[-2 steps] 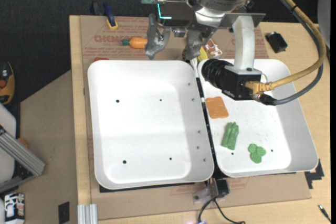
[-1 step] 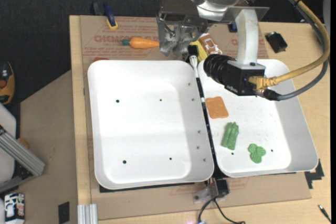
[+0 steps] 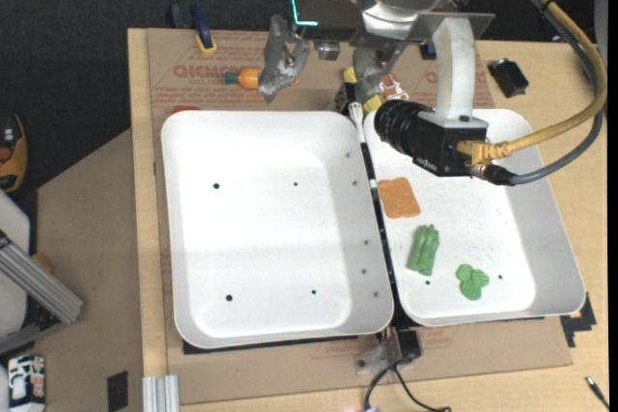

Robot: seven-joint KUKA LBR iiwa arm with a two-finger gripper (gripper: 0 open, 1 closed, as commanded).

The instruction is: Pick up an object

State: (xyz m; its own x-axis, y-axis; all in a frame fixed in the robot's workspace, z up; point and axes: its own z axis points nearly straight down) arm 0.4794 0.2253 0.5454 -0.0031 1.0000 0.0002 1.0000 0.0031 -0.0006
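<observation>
The right bin [image 3: 541,236] holds a flat orange piece [image 3: 398,198], a long green object [image 3: 423,249] and a small green leafy object [image 3: 472,282]. A small orange and white thing [image 3: 389,92] lies at that bin's far left corner, partly hidden by the arm. My gripper [image 3: 322,72] hangs high over the far edge of the bench, above the divide between the bins. It is open, with nothing between its two fingers [image 3: 280,63]. A black cylinder [image 3: 425,142] with a yellow cable juts from the wrist over the right bin.
The left bin [image 3: 183,207] sits beside the right one, sharing a middle wall. Behind it on the brown board lie a small orange object [image 3: 248,79] and a blue and yellow clamp [image 3: 201,29]. A black block [image 3: 507,75] rests at the far right.
</observation>
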